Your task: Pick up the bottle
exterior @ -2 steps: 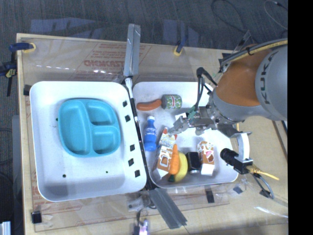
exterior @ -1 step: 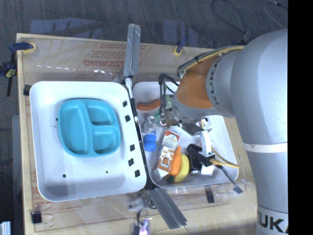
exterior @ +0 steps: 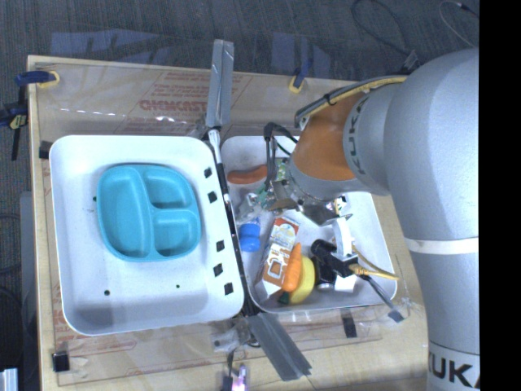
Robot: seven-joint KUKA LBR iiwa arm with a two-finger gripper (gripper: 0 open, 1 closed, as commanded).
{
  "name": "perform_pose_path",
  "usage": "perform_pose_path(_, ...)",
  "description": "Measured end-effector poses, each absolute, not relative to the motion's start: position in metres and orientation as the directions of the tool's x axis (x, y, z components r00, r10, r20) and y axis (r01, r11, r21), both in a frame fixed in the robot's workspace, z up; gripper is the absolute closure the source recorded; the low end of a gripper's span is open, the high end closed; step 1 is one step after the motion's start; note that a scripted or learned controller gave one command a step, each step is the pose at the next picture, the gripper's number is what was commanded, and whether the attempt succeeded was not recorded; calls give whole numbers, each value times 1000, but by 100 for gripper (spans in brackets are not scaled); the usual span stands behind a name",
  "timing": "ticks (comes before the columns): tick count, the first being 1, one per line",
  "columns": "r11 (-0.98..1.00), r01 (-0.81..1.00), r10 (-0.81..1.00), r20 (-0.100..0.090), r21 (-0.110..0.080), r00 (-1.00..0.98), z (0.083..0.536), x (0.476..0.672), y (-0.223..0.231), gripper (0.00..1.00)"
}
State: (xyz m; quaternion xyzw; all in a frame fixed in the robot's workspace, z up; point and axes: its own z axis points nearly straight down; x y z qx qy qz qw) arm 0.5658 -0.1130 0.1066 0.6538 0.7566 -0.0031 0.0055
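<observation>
Over the right bin [exterior: 383, 218] the arm's wrist hides the pincer; I can't tell its state. Bottle [exterior: 248, 233], blue-capped, lies crammed beside the carton [exterior: 278, 251], so a grab may snag clutter instead.

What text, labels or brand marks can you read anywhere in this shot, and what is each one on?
"KU": large black letters on the arm's grey base, cut off by the picture's lower edge.
Red print on the bench sheet behind the bins: seen upside down, too blurred to read.
Orange and white carton in the right bin: printing too small to read.
Bottle with blue cap: no readable label.
</observation>
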Motion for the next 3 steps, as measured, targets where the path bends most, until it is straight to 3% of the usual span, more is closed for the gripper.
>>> perform_pose_path(1, -112, 993, 993, -16, 28, 113, 100, 534, -106, 0)
perform_pose_path(2, -104, 994, 994, -11, 18, 104, 108, 533, -103, 100)
perform_pose_path(3, -490, 872, 872, -1, -7, 490, 152, 561, -91, 100)
